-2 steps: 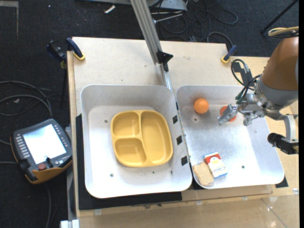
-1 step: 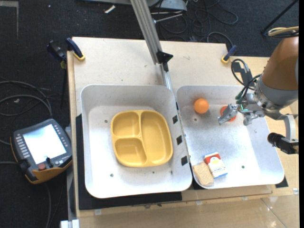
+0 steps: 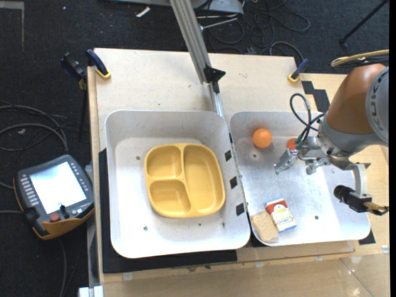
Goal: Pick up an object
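Note:
An orange ball (image 3: pixel 262 137) lies in the right bin (image 3: pixel 322 228) near its far left corner. At the bin's front left, a small red and white box (image 3: pixel 281 214) rests beside a tan slice that looks like bread (image 3: pixel 265 226). My gripper (image 3: pixel 296 165) hangs over the middle of this bin, to the right of the ball and a little nearer the front. It is open, with only bare bin floor between its fingers. A small red patch (image 3: pixel 291 144) shows at the gripper's far side; I cannot tell whether it is an object.
The left bin (image 3: pixel 124 166) holds a yellow divided plate (image 3: pixel 184 179). A metal pole (image 3: pixel 193 36) slants in from the top toward the gap between the bins. A black part (image 3: pixel 349 198) of the arm sticks out over the right bin's right side.

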Controlling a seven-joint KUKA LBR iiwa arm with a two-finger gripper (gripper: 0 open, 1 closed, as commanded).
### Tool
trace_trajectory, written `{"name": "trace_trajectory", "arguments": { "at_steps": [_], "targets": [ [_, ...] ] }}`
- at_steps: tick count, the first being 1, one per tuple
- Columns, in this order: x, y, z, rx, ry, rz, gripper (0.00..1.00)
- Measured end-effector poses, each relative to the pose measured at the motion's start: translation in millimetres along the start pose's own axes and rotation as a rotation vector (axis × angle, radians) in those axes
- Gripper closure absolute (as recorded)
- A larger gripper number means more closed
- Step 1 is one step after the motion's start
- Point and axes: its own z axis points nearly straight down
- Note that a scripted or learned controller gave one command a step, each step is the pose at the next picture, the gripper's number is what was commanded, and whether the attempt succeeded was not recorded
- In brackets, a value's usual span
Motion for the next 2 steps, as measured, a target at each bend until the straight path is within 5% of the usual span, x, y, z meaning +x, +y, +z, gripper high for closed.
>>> {"name": "trace_trajectory", "arguments": {
  "at_steps": [1, 2],
  "targets": [
    [0.3, 0.6, 41.0, -0.006, -0.001, 0.000, 0.00],
    [0.4, 1.1, 29.4, -0.008, -0.002, 0.000, 1.00]
  ]
}}
